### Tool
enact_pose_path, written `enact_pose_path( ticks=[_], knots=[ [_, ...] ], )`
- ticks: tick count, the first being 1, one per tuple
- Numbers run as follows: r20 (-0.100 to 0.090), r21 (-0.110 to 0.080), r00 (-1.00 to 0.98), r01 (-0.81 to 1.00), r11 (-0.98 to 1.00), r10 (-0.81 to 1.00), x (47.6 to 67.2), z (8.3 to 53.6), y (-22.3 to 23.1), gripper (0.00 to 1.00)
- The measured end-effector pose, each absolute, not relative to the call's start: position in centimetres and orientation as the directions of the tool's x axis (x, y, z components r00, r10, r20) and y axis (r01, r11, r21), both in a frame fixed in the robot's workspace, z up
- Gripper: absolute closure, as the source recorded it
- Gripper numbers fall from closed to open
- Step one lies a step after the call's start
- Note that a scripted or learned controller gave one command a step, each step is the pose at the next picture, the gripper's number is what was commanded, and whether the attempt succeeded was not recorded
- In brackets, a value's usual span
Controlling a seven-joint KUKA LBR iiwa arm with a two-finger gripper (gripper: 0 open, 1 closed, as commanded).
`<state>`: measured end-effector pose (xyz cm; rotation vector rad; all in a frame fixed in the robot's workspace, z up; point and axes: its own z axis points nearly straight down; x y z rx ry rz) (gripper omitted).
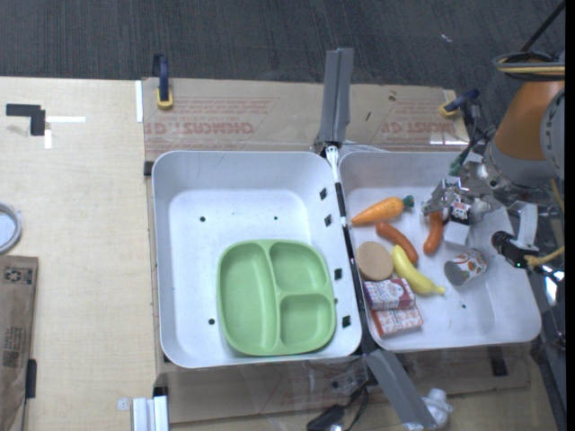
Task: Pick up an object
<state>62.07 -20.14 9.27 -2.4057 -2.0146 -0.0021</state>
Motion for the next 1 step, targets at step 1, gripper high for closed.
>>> enact_pose_path(
  ticks=[1],
  knots=[
    [0.000, 0.005, 0.174, 0.985, -0.174, 0.985, 62.25, 10.58, -20.36, 1.00]
  ],
)
